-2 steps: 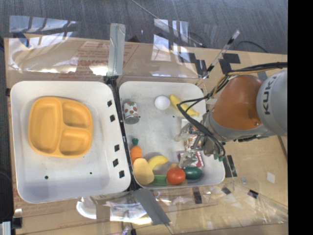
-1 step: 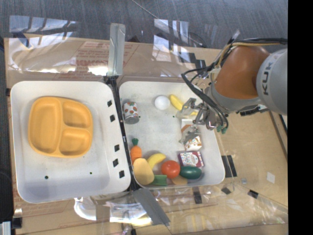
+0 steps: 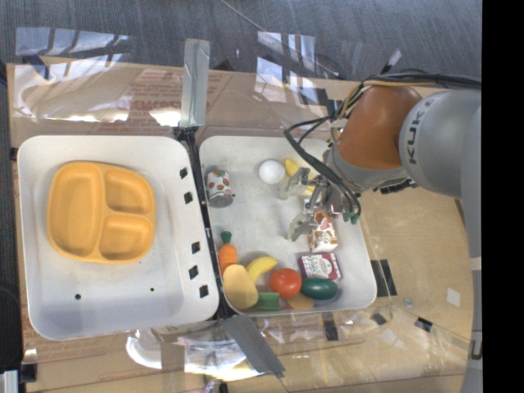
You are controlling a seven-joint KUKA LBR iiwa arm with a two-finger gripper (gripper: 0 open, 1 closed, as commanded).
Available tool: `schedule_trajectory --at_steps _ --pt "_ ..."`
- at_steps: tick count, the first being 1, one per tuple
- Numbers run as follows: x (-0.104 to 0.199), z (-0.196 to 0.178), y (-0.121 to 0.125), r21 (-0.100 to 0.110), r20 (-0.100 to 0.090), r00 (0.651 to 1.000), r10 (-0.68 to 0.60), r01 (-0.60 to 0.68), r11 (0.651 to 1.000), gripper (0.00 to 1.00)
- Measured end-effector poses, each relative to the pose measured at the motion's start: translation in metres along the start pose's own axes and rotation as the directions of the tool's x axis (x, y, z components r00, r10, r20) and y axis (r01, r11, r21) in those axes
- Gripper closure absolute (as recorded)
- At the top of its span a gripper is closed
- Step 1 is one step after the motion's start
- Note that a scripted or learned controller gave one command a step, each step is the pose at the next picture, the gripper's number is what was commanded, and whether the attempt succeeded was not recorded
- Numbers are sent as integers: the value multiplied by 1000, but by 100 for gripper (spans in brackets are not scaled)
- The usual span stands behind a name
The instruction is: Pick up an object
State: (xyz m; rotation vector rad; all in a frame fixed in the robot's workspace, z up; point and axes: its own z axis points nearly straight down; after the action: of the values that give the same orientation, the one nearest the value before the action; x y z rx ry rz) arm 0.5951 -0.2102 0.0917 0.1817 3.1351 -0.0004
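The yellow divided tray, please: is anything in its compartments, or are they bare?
Bare. The yellow divided tray lies flat in the left bin, and all three compartments show plain yellow bottoms.

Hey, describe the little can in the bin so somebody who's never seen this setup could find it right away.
Start at the right-hand white bin, the one crowded with toy food. Look to its upper left area, close to the wall it shares with the bin holding the yellow divided plate. The can lies there alone, a short cylinder with a red and white label, well apart from the white ball and the fruit pile along the bottom edge.
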Motion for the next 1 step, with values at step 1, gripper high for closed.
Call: schedule_trajectory --at_steps 1 --pt "27 -29 -2 1 1 999 -43 43 999 0"
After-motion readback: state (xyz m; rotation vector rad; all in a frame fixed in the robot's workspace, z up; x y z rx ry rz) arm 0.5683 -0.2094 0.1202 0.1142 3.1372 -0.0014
